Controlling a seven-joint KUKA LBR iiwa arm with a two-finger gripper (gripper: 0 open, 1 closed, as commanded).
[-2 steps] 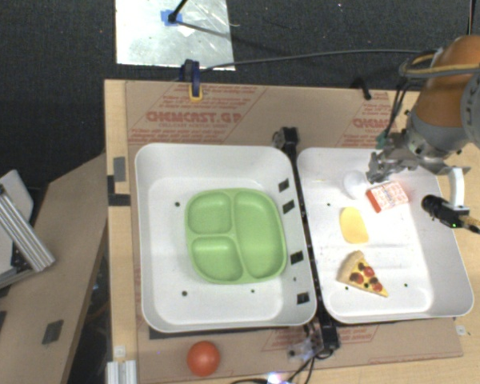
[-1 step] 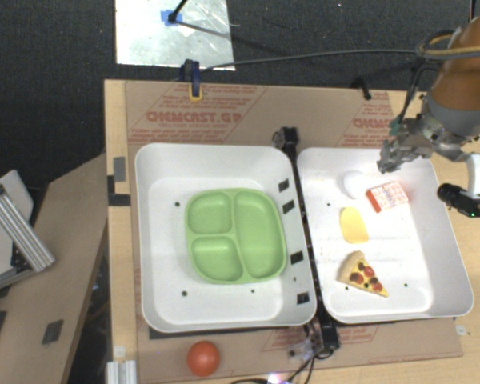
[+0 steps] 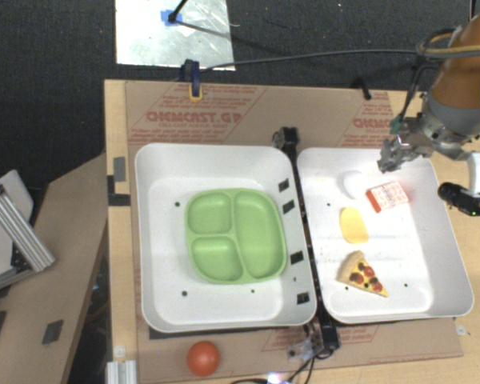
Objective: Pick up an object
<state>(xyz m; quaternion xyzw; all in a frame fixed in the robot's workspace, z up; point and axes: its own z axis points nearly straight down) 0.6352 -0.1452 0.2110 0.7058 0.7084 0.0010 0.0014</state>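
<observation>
Bench (image 3: 248, 106): brown board w/ red print, carries 2 shallow white bins side by side, touching along the middle seam.

Left bin (image 3: 156, 170): holds a green divided plate (image 3: 235, 235), 3 compartments, sitting approx centre of the bin floor, flat.

Right bin (image 3: 440, 254): 3 items + a white thing. Pizza slice (image 3: 362, 274) toward the bin's front edge, tip pointing to the front-right corner. Yellow piece (image 3: 353, 225) approx mid-bin, just behind the pizza, apart from it. Red/white carton (image 3: 386, 196) lying flat, behind and right of the yellow piece, near but not touching. White cup-like thing (image 3: 353, 183) near the back-left of the bin floor; low contrast vs the bin, shape unclear.

Arm (image 3: 464, 78): grey w/ orange band, comes in over the right bin's back-right corner.

Gripper (image 3: 392, 157): over the back part of the right bin, just behind the carton, not touching it as far as visible. Nothing seen between the fingers. Open vs closed: can't tell at this res.

Red ball (image 3: 203, 358) on the bench, outside the bins, just off the left bin's front edge.

Blue clamp (image 3: 192, 77) at the bench's back edge.
</observation>
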